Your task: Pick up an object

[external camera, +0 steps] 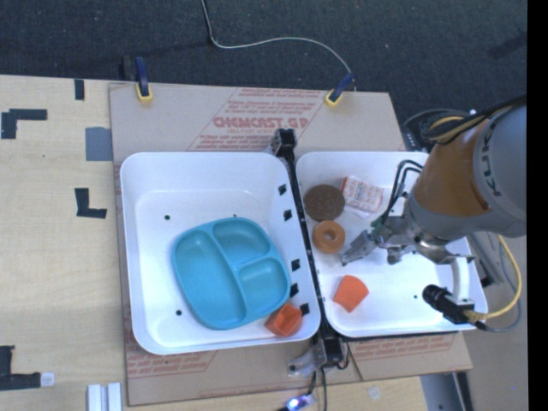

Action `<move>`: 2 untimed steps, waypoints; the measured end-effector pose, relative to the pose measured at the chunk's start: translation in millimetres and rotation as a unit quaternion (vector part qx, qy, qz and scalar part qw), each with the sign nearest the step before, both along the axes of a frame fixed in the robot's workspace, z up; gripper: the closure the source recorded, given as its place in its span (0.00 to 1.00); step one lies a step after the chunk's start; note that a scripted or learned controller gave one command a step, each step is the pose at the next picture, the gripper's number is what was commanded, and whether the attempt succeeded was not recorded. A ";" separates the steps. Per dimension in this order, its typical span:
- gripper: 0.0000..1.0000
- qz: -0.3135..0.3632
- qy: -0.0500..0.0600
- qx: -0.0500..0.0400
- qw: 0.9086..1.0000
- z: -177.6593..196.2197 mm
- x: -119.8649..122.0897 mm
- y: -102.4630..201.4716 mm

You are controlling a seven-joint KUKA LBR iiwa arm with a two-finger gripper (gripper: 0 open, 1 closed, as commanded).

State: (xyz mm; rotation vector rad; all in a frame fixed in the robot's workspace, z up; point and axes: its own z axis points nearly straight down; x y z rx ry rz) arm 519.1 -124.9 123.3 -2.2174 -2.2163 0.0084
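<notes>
Two shallow white bins sit side by side on the counter (51, 255), parted by a black divider (295, 217). Nearest the camera, at the front edge of the left bin (141, 221), a small orange-red block (284, 319) lies against the wall next to the divider. Just beside it, a blue compartment plate (229, 270) fills the middle of that bin, tilted a little toward the front. In the right bin (390, 315), an orange cup-like piece (350, 292) rests on its side near the front. Behind it, a tan ring like a doughnut (329, 235) lies flat near the divider. The gripper (358, 247) hovers low just to the right of that ring, its dark fingers (351, 251) pointing toward it; they look slightly parted and nothing is between them. Farther back, a dark brown round disc (324, 201) sits just behind the ring, and a small white packet with red print (362, 193) lies beside the disc toward the rear wall. The grey arm with its orange band (449, 182) comes in over the right rim. A thin white cable (282, 45) curves across the dark floor beyond the counter
</notes>
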 end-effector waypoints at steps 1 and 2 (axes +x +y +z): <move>0.00 0.001 -0.004 -0.001 1.000 -39.6 0.0 0.2; 1.00 0.001 -0.005 -0.002 1.000 -27.9 0.5 0.0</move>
